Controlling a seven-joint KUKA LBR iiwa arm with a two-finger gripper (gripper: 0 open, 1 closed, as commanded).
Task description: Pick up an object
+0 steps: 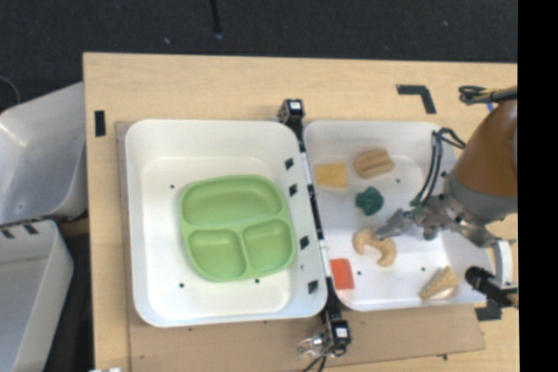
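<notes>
The right bin (410, 296) holds several small items. A tan curved pastry-like piece (377, 247) lies near its middle, with a dark green lump (370, 201) just above it. A yellow square block (331, 176) and a tan bun (373, 161) sit toward the back. An orange-red block (342, 273) rests at the front left, and a tan wedge (440, 283) at the front right. My gripper (392, 227) reaches in from the right, its tip just above and right of the curved pastry piece and close to it. Nothing is seen held.
The left bin (144, 274) carries a light green divided tray (235, 226). A raised divider with black clips (307, 213) separates the bins. The arm's grey body and orange band (493, 157) cover the right bin's right side, with cables (433, 170) beside them.
</notes>
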